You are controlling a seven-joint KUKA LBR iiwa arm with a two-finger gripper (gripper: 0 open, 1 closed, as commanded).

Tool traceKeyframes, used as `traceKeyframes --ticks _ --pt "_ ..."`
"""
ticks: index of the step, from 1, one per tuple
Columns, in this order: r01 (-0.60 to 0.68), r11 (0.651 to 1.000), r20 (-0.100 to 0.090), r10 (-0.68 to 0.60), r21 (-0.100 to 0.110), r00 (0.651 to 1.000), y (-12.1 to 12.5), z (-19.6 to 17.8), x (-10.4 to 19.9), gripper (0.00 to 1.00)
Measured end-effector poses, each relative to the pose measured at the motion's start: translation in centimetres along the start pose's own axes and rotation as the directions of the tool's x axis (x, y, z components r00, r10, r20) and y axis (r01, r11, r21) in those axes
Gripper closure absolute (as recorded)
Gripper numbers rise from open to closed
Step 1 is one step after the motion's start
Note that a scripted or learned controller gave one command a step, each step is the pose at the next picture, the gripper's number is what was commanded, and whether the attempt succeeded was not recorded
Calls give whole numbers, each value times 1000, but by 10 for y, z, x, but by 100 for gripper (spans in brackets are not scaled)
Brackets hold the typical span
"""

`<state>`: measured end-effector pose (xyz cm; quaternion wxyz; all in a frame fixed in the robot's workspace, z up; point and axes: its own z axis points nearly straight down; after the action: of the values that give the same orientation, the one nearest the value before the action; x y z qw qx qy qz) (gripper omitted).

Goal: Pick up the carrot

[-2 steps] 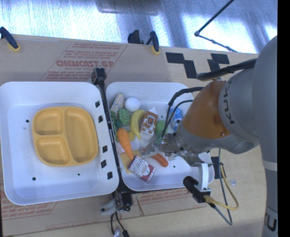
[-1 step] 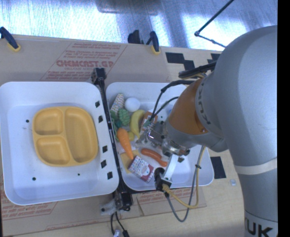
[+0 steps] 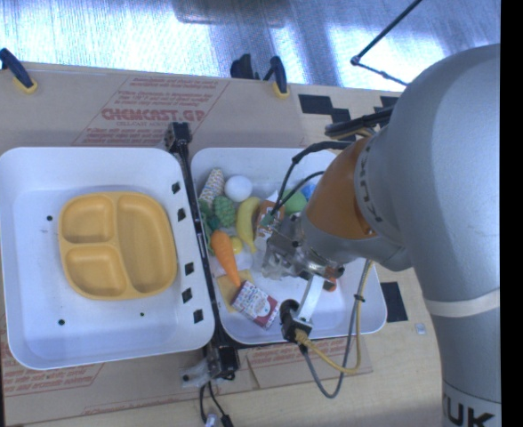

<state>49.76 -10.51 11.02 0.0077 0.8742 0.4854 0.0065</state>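
Note:
The orange carrot (image 3: 224, 253) lies along the left wall of the right bin (image 3: 368, 314), its tip pointing toward the front. My gripper (image 3: 276, 249) hangs low in the middle of that bin, just right of the carrot and close to a yellow banana (image 3: 248, 221). The grey wrist and its orange band cover the right half of the bin. Nothing from the bin shows lifted off the floor.
Around the carrot lie a corn cob (image 3: 212, 186), a white ball (image 3: 238, 187), a green vegetable (image 3: 224, 212) and a red-and-white packet (image 3: 254, 303). The left bin (image 3: 21, 265) holds a yellow divided plate (image 3: 117, 243). A black hinge strip (image 3: 190, 229) separates the bins.

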Motion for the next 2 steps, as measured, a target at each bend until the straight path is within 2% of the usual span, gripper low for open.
traceKeyframes --ticks 1,2 --pt "-382 924 13 382 23 924 -24 -10 -3 100" --pt "-554 832 17 554 20 832 -58 -82 54 100"
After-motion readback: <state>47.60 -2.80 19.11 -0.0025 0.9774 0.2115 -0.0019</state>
